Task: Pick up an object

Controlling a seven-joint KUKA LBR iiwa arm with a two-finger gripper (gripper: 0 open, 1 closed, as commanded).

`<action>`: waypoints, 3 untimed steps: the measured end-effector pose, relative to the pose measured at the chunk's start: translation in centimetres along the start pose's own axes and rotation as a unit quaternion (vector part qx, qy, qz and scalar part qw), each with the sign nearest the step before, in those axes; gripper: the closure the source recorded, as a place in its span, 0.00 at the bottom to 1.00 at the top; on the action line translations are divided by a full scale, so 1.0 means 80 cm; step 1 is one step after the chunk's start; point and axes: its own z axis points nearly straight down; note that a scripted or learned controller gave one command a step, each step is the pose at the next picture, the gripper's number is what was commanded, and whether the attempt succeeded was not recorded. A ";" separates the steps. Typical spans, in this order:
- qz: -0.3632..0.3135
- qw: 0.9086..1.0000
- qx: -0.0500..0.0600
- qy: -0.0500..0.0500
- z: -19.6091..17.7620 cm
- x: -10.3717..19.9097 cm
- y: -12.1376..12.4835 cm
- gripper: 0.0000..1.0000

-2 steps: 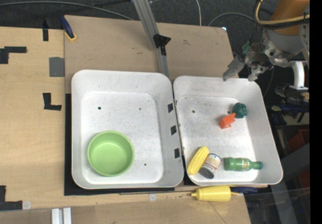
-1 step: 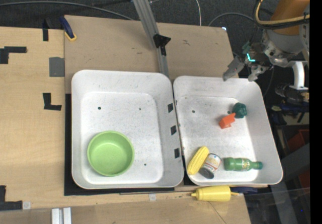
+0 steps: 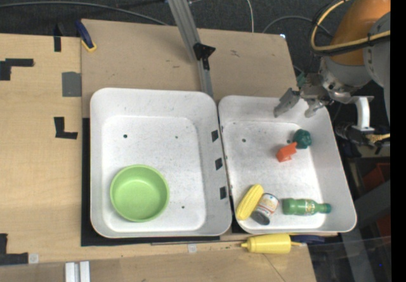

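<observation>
We see the claw [image 3: 300, 106] at the far right corner of the right bin [image 3: 236, 108], hanging over the bin's upper rim with its two grey fingers [image 3: 283, 103] spread apart and nothing between them. It touches none of the objects.

The things it could pick up all lie in the right bin. A small dark green object [image 3: 302, 138] sits nearest the claw, and an orange-red piece [image 3: 286, 152] lies just beside it, down and to the left; the two look close enough to touch, though we cannot tell for sure. Along the near edge, a yellow corn-like object [image 3: 249, 202] lies with its long axis slanting from lower left to upper right. A small tin [image 3: 266, 206] rests against it. A green bottle [image 3: 304, 207] lies on its side, long axis roughly level, cap pointing right.

The left bin [image 3: 101, 106] holds a light green bowl [image 3: 139, 192], upright, in its near left corner.

On the tabletop [image 3: 38, 166], just outside the right bin's near rim, a yellow bottle [image 3: 269, 244] lies on its side, nozzle pointing left.
</observation>
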 end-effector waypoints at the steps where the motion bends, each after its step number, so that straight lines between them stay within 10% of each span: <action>1: 0.000 1.000 0.000 0.000 0.077 -0.008 0.003 0.00; 2: -0.001 1.000 -0.002 -0.001 0.119 -0.007 0.003 0.00; 3: -0.001 1.000 -0.003 -0.001 0.104 -0.006 0.004 1.00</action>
